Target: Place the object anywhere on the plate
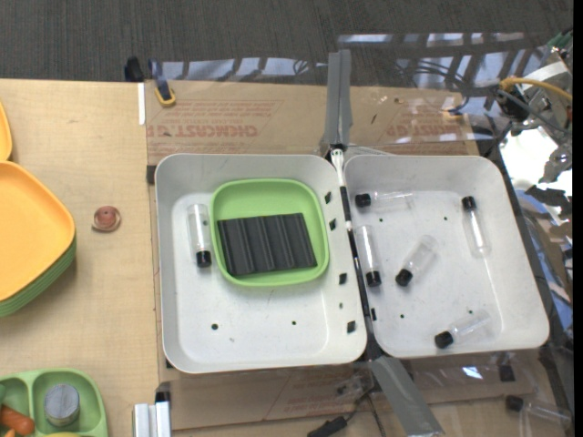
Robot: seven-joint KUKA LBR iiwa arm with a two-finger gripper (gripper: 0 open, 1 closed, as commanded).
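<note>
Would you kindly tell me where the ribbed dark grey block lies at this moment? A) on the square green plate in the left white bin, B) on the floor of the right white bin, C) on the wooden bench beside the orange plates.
A: the ribbed dark grey block rests on the square green plate inside the left white bin.

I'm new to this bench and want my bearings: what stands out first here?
The green plate in the left bin draws the eye, with a dark ribbed block lying on it and one clear vial beside it. The right bin holds five more scattered black-capped vials. Orange plates sit stacked at far left.
</note>
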